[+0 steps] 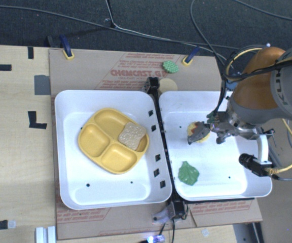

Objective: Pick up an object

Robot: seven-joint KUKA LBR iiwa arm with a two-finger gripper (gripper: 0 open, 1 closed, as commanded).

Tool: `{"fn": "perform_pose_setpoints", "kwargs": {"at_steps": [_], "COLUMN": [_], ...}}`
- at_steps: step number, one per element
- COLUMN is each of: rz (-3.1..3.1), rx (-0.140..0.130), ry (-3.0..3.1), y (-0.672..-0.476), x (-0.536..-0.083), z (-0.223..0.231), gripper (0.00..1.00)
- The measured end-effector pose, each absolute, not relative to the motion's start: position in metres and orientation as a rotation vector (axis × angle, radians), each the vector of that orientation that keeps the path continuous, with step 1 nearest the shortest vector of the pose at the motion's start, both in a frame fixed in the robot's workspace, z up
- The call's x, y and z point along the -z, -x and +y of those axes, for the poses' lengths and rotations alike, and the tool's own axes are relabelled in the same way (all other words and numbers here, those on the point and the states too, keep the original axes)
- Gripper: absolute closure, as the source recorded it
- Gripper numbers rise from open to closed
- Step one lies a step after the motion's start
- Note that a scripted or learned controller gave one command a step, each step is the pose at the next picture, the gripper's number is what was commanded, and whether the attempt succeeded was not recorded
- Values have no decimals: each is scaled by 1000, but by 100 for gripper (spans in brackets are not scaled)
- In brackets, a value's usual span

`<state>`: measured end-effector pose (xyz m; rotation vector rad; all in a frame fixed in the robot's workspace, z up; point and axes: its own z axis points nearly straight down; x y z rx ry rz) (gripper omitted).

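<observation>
The arm enters from the right of the frame and its bulk is cut off at the right edge; the gripper sits low in the right bin, its dark fingers spread a little around a small yellow object near the bin's middle left; that object is largely covered by the fingers, so whether they pinch it or merely straddle it cannot be told; a green object lies lower in the same bin, well clear of the gripper; the left bin holds a yellow divided plate, with a tan speckled piece resting over its right compartment; a small green item lies on the cardboard above the bins, too small to identify.
</observation>
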<state>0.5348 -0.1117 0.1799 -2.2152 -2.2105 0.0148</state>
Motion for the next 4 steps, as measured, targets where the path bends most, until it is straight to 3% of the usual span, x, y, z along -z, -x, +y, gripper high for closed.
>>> {"fn": "perform_pose_setpoints", "kwargs": {"at_steps": [1,3,4], "rz": [-2222,-2219,-2222], "rx": [-2,-6,-3], "ry": [2218,2217,2216], "y": [-538,-537,-538], "x": [-187,-89,-102], "z": [-111,-111,-110], "gripper": [0,0,100]}}
